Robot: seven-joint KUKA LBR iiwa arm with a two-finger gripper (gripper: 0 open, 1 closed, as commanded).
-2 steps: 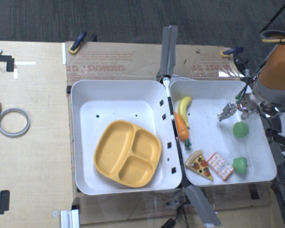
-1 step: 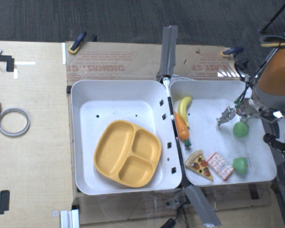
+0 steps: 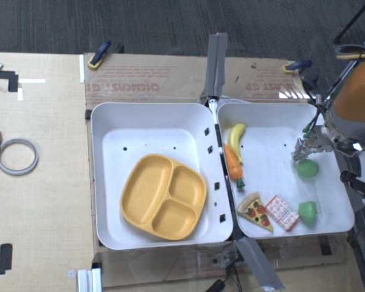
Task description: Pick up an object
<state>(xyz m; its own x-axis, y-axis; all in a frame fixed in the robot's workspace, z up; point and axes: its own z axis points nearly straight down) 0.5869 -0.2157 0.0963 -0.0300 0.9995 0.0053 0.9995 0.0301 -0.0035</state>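
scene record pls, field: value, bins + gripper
left bin: yellow divided plate
right bin: banana, carrot, pizza slice, small red-and-white box, two green round items
gripper: low in right bin, just above the upper green item
grasp: nothing visibly between the fingers
bench left of bins: tape roll

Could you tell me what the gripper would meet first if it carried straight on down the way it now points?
Most likely the green ball just below the gripper, though depth is hard to judge.

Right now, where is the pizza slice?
In the camera view, the pizza slice lies in the right bin, near its front left corner, beside the red packet, below the carrot.
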